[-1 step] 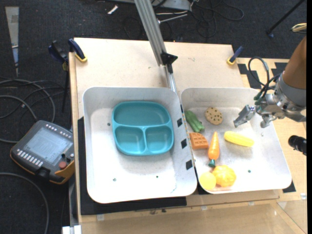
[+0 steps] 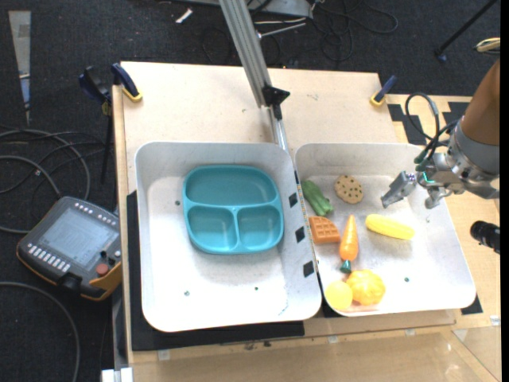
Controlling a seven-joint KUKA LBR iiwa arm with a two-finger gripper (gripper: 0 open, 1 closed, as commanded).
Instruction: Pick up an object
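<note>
A KUKA arm's jaws [image 2: 415, 189] hang parted and empty above the right-hand white bin [image 2: 453, 253] on a laboratory desk [image 2: 199, 102], one finger angled toward the middle of the bin. Closest to them, just below and slightly toward the bin's centre, lies a yellow toy banana [image 2: 389, 228], on its side and apart from the other play food. A chocolate-chip cookie [image 2: 348, 188] sits farther out, level with the jaws; beyond it lie a green pepper-like vegetable [image 2: 317, 197], a waffle [image 2: 324, 230] and a carrot [image 2: 348, 239], the last two nearly touching. A lemon [image 2: 339, 295] and a second yellow fruit [image 2: 367, 286] rest together at the bin's near edge. A teal divided plate [image 2: 233, 208] occupies the left bin [image 2: 159, 237], well away from the jaws.

The banana looks the soundest target: it is nearest and has free space around it. A good attempt would likely centre the jaws over its middle, turn them to close across its narrow width, and descend fully before closing.
</note>
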